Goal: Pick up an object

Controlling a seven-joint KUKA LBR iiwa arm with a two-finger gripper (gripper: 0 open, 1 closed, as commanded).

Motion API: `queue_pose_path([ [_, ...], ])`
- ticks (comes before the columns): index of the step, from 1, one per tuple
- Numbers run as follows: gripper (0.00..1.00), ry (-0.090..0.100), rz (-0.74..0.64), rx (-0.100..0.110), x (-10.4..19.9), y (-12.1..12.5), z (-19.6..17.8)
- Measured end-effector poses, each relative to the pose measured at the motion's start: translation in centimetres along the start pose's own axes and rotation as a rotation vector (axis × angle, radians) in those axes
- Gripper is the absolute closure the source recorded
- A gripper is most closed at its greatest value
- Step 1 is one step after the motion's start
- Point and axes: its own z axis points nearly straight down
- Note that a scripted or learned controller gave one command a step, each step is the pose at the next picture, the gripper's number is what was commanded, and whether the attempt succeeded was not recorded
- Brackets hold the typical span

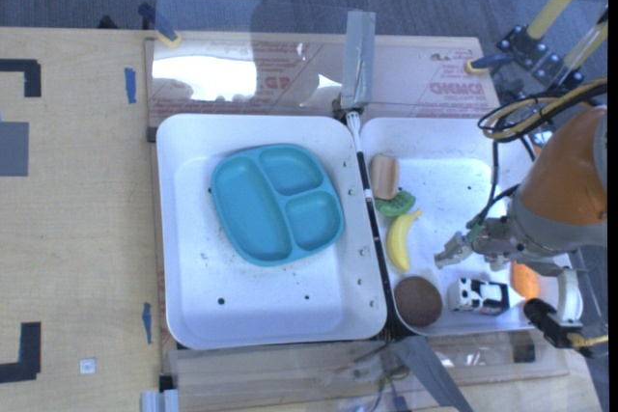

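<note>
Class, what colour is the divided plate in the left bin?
The divided plate is light blue, seen in the camera view.

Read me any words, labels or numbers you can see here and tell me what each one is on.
Red printing on the clear sheet behind the left bin: mirrored and washed out by glare, unreadable.
Red printing on the clear sheet behind the right bin: mirrored and too blurred to read.
Nothing readable on the blue tray or the banana.

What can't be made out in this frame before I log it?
- Gripper: too small and blurred in the camera view to judge its state.
- Orange object in the right bin: partly covered by the arm, so its shape is unclear.
- Black-and-white object: too small to identify.
- Green item beside the banana: blurred, unidentifiable.
</note>
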Motion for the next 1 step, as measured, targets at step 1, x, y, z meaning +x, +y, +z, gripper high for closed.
queue_pose_path([
  [1, 0.00, -0.001, -0.218, -0.001, 5.49, 8.12, -8.22],
])
